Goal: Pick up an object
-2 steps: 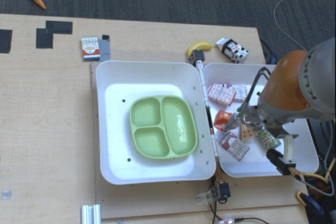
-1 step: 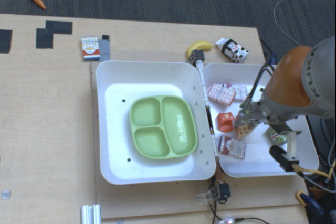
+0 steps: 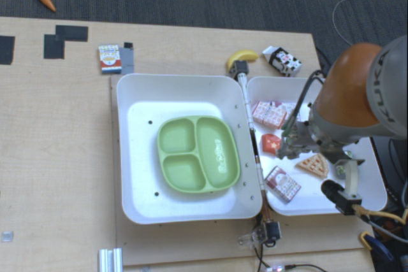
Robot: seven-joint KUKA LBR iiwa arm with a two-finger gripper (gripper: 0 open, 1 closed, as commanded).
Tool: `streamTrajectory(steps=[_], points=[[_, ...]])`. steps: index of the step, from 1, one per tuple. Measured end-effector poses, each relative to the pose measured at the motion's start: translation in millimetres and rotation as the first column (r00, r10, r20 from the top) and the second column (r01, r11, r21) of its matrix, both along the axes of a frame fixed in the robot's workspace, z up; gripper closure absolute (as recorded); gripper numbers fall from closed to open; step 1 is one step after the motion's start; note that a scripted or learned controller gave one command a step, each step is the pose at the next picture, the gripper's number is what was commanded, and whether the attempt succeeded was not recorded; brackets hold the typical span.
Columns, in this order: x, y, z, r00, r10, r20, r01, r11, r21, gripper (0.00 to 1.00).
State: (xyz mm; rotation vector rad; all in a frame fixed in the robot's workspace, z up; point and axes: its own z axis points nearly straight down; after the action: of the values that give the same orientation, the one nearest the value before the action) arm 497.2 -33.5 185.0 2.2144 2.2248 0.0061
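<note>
The grey arm with its orange band (image 3: pixel 347 89) reaches over the right white bin (image 3: pixel 376 197). The left white bin (image 3: pixel 137 200) holds a green three-compartment plastic plate (image 3: pixel 197 154). The gripper (image 3: pixel 290 144) sits low, just beside a small red object (image 3: pixel 271 143); its grasp cannot be told. Nearby lie a pink patterned carton (image 3: pixel 268 114), another small carton (image 3: pixel 282 183) and a toy pizza slice (image 3: pixel 312 165).

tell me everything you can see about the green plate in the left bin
The green plate is a pale green divided dish, plastic by its look, with rounded corners and three compartments: one long one on the right side and two smaller ones on the left. It lies flat and right side up, slightly turned, on the floor of the left bin, near its middle. Nothing lies in it.
</note>
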Motion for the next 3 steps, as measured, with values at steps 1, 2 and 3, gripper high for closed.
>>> streamTrajectory(steps=[1, 2, 3], points=[[0, -1, 0, 1.000, -0.001, -0.001, 0.001, 1.000, 0.000, 0.00], [-11, -59, -73, 1.000, -0.004, -0.004, 0.004, 1.000, -0.001, 0.00], [-7, -50, -95, 1.000, -0.003, 0.006, 0.003, 1.000, 0.001, 0.00]])
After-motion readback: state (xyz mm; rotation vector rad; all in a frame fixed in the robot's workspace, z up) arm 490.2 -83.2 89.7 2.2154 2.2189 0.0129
